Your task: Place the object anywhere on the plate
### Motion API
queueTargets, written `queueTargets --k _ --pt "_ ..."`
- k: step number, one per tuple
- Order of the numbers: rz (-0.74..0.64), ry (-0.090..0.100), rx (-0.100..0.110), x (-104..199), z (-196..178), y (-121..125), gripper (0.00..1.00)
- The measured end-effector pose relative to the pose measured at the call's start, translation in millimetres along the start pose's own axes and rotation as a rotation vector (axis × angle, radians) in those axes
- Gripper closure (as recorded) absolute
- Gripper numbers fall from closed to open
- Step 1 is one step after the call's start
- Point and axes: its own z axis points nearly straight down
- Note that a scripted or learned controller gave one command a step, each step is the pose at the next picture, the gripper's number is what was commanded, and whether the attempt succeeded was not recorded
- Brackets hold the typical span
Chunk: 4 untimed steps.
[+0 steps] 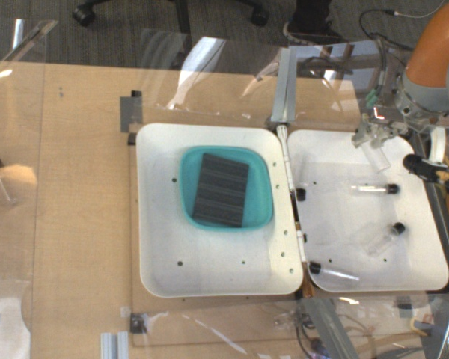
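Note:
A teal plate (263, 197) sits in the left bin (159, 238). A dark grey ribbed rectangular block (221, 189) lies flat on the plate, near its middle. My gripper (371, 132) hangs over the far right part of the right bin (337, 223), well away from the plate. A clear vial (377, 158) shows just below the gripper; I cannot make out whether it is held or lying on the bin floor.
Clear vials with black caps lie in the right bin: one in the middle (374, 189), one lower right (385, 238), one at the front left corner (333, 274). A metal post (284, 88) stands behind the divider between the bins.

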Motion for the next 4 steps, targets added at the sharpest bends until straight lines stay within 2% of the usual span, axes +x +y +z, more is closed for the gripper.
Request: queueTargets --k 1,2,3,4 --pt "-0.199 0.003 0.006 77.1 32.4 -68.6 1.00" --pt "-0.194 0.003 0.004 129.1 2.8 -109.2 1.00" --pt "-0.193 0.003 0.004 128.6 2.8 -109.2 0.00" --pt "-0.097 0.003 0.004 179.1 3.4 -119.8 0.00"
